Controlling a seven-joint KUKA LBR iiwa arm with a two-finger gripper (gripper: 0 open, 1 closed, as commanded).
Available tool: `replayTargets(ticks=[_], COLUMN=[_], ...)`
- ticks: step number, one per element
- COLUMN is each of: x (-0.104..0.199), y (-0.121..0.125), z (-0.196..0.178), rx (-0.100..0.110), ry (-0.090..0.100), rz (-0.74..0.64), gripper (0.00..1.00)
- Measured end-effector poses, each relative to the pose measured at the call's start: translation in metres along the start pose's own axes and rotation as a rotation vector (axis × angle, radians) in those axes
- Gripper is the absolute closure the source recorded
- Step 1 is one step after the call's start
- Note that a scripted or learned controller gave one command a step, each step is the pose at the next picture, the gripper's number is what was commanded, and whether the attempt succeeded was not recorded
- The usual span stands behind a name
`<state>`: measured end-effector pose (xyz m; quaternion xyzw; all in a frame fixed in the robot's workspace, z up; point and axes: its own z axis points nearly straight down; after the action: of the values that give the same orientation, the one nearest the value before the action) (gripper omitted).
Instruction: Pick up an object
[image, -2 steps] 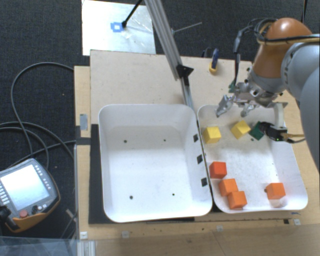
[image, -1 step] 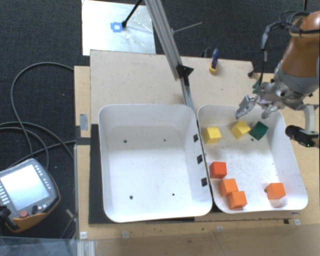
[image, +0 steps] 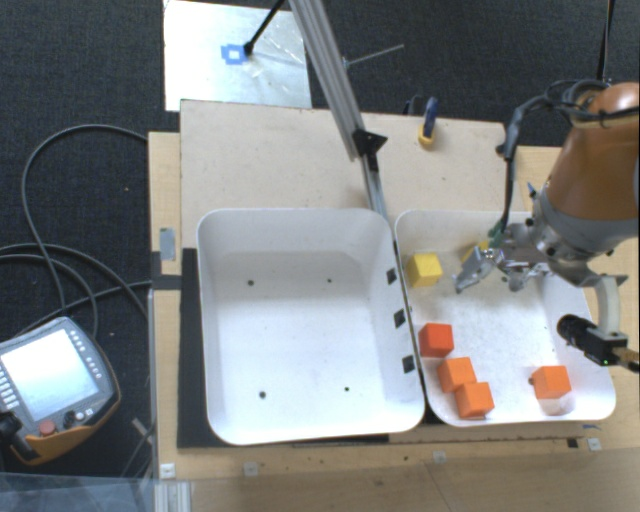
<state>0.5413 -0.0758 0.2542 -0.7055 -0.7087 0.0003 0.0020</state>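
The right bin (image: 590, 405) holds a yellow cube (image: 427, 268) near its upper left and several orange blocks: one (image: 436, 340) by the left wall, two touching ones (image: 457, 373) (image: 474, 399) below it, and one (image: 551, 381) at the lower right. My gripper (image: 497, 270) hangs over the upper middle of this bin, to the right of the yellow cube and apart from it. Its metal fingers (image: 472, 272) stand spread, with nothing between them.
The left bin (image: 215, 300) lies beside the right one, with a shared ridge between them. A slanted metal pole (image: 340, 90) crosses the bench at the back. A teach pendant (image: 45, 385) and cables lie on the floor at the left.
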Motion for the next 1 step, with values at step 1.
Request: replayTargets(ticks=[1], x=[-0.006], y=[-0.0546], z=[0.1291], rx=[0.005], ry=[0.0], rz=[0.005], gripper=[0.0])
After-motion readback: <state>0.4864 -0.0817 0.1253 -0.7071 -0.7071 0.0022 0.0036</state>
